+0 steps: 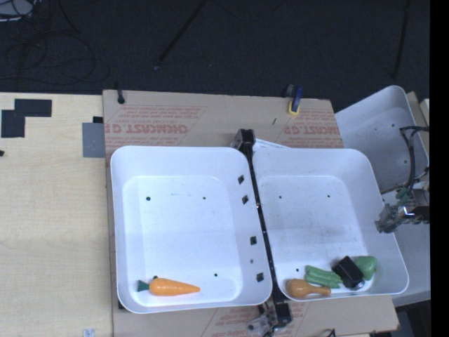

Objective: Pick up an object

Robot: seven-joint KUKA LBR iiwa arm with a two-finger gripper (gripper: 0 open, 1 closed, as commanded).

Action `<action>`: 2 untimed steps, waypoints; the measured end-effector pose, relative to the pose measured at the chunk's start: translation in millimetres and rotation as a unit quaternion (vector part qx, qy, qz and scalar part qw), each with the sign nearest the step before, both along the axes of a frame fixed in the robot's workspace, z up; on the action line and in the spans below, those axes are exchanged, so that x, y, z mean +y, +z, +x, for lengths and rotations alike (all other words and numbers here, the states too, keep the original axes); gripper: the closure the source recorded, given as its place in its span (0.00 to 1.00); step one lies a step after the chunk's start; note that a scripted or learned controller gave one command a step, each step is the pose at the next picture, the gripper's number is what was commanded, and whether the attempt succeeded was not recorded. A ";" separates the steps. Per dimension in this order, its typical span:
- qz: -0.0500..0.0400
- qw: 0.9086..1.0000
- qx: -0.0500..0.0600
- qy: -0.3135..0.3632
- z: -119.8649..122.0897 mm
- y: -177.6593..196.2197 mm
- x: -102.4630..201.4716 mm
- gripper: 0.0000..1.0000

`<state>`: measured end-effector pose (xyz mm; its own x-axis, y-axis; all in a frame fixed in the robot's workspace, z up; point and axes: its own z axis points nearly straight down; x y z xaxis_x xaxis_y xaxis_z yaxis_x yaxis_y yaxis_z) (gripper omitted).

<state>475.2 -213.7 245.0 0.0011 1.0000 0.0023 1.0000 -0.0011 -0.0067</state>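
The carrot (172, 286) lies flat near the front wall of the left bin (126, 188), long axis along that wall, green top left, tip right. In the right bin (365, 181), front corner, green vegetables (323, 276), a black block (349, 272) and a tan gourd (306, 289) cluster together. My gripper (394, 217) sits beyond that bin's right rim; its opening I cannot tell.

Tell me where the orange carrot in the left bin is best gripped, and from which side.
Judging by pose: grip the carrot across its thick middle, descending from above. It lies flat, lengthwise along the left bin's near wall, so fingers should close across its width.
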 end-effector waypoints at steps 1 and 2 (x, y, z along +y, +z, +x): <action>-0.001 1.000 -0.003 0.002 1.0 25.3 37.4 1.00; -0.001 1.000 -0.004 0.003 1.5 70.4 77.7 1.00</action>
<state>476.6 -135.9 315.4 -0.0045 1.0000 0.0003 1.0000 0.0045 0.0020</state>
